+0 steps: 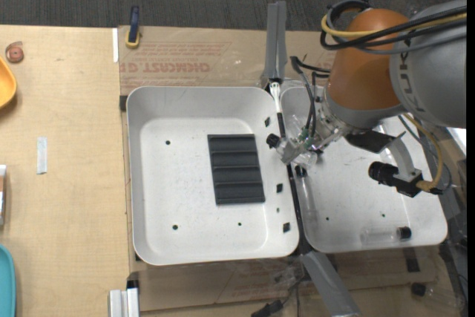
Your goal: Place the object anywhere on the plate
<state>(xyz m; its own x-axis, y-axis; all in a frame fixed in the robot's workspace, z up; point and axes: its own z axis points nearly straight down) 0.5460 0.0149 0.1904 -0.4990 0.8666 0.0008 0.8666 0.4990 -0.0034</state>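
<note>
gripper: we see it point(299, 149) low over the seam where the two white bins meet, just at the left bin's point(141, 182) right wall. Honestly can't tell if it's open or clenched, it's a blur of metal and wires. We can't make out anything in its grasp.
task thing: black ribbed slab point(236, 168), rectangular, four raised bands across it, lying flat mid-floor of the left bin, left of the gripper and clear of it.
other bit: faint see-through item with a dark end point(387, 234), right of the gripper and nearer the camera, by the right bin's point(349, 230) front rim. Too hazy for us to name.
writing: red print on the cardboard point(185, 61) beyond the gripper, to its left, upside down, looks like "CHEMCAST".
</note>
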